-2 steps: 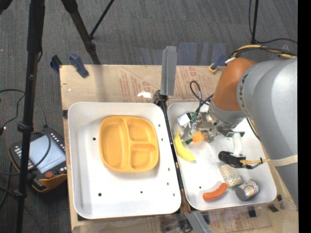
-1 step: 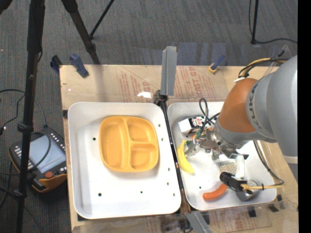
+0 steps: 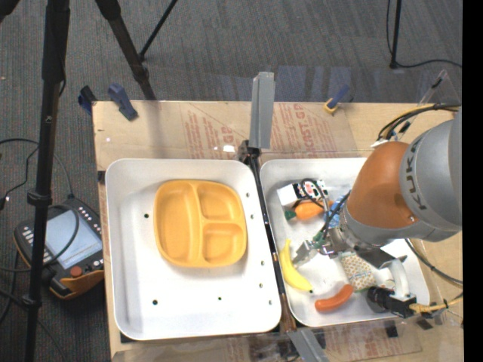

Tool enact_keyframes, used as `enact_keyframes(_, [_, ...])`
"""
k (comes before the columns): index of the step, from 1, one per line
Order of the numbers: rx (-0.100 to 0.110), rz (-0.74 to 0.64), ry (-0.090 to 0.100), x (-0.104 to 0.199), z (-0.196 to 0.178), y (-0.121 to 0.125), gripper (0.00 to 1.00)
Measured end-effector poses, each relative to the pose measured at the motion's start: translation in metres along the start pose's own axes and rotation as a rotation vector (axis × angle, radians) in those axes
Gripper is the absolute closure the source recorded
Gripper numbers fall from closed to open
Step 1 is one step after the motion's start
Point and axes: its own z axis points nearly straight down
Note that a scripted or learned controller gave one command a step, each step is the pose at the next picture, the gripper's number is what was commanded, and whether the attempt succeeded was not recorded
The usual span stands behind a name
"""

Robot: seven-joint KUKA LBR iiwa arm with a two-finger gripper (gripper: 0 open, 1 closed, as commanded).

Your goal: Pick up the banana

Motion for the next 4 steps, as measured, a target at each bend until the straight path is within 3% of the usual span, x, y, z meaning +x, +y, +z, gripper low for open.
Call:
enact_keyframes(1, [-0.001, -0.217, 0.001, 0.001, 0.000, -0.035, 0.00])
enact_keyframes(2, [0.004, -0.217, 0.006, 0.076, -0.099, 0.055, 0.00])
enact_keyframes(3, [0.004, -0.164, 0.007, 0.028, -0.098, -0.016, 0.00])
enact_keyframes(4, [0.002, -0.325, 0.009, -0.012, 0.002, -0.047, 0.00])
